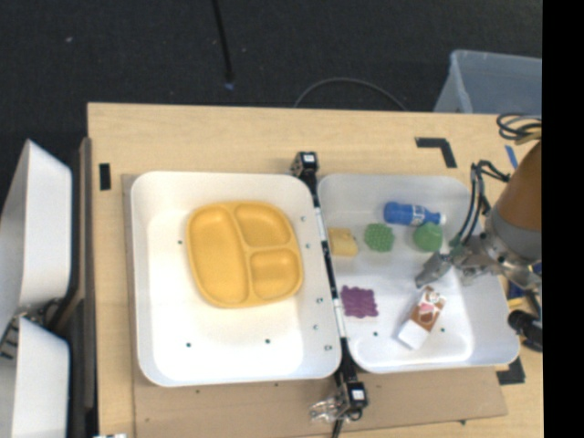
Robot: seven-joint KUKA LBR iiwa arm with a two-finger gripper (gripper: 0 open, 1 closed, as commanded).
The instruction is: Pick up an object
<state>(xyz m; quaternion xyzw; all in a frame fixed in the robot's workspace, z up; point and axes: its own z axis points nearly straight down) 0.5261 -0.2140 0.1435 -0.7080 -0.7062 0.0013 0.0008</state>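
From the overhead camera you see the small carton [422, 318], brown and white, lying in the right bin [456, 359] near its front edge. Its long axis runs diagonally, brown end toward the arm, white end toward the bin's front-left. The gripper [436, 270] hangs just above the carton's brown end; you cannot tell how the jaws stand. Behind lie a blue bottle [412, 213] on its side, two green balls [380, 237], a yellow block [343, 242] and a purple piece [359, 301]. The left bin [155, 336] carries a yellow divided tray [245, 252]. The surface [210, 135] is pale wood, over a dark floor [137, 35].
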